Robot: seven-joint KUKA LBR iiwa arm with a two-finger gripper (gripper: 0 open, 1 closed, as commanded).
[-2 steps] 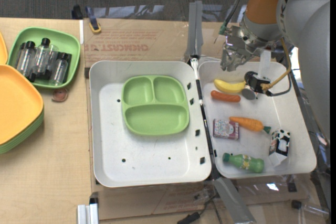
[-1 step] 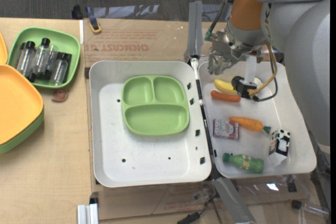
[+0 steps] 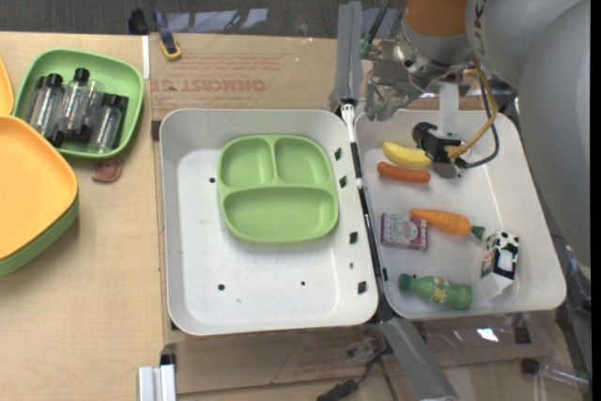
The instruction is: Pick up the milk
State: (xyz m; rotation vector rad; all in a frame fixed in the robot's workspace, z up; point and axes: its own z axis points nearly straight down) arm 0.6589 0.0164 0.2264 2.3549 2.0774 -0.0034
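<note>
**Milk waits in the near corner; arm sits at the far rim**

The arm [image 3: 526,23] fills the upper right, its gripper [image 3: 390,99] hanging over the far-left corner of the right bin [image 3: 540,202]. Whether the gripper is open or closed cannot be told from this angle. The left bin [image 3: 188,230] bears a green divided plate [image 3: 278,188].

In the right bin lie a green bottle [image 3: 437,291], a carrot [image 3: 443,222], a banana [image 3: 407,154], a red sausage [image 3: 404,172] and a pink packet [image 3: 405,231]. The milk [image 3: 500,256], a small cow-patterned carton, rests against the bin's right wall near the front corner, well apart from the gripper.

To do the pick well, the gripper should probably cross the bin diagonally above the clutter, then descend on the carton. The wall crowds one side, so closing along the wall, not across it, looks safer. The carton seems tilted; a centred, shallow grasp should limit slipping.
</note>
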